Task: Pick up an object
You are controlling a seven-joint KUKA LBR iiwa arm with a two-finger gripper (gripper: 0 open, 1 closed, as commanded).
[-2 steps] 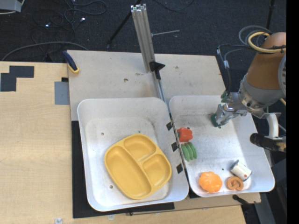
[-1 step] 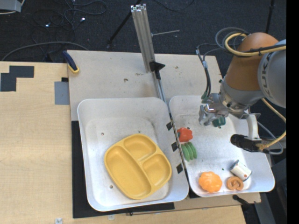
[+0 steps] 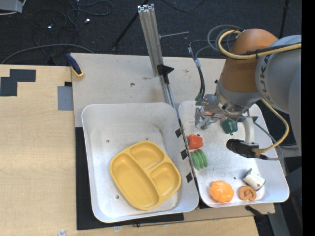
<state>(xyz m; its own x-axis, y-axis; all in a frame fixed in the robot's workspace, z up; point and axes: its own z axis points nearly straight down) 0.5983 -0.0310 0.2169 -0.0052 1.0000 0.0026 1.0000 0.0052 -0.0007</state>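
Hovering over the right bin point(image 3: 275, 191), the end effector point(image 3: 204, 121) is hanging low at its upper left part.

Its metal fingers are pointing down with a small gap and nothing between them. A red object point(image 3: 195, 141) and a green ridged one point(image 3: 199, 159) are lying just below it, near the bin's left wall. An orange fruit point(image 3: 221, 191), a brown ring point(image 3: 247, 194) and a white cup point(image 3: 254, 180) are sitting at the front. A yellow divided tray point(image 3: 144, 174) is lying in the left bin point(image 3: 98, 127).

bright even overhead light, soft short shadows, mild glare on bins point(image 3: 98, 132), sharp focus
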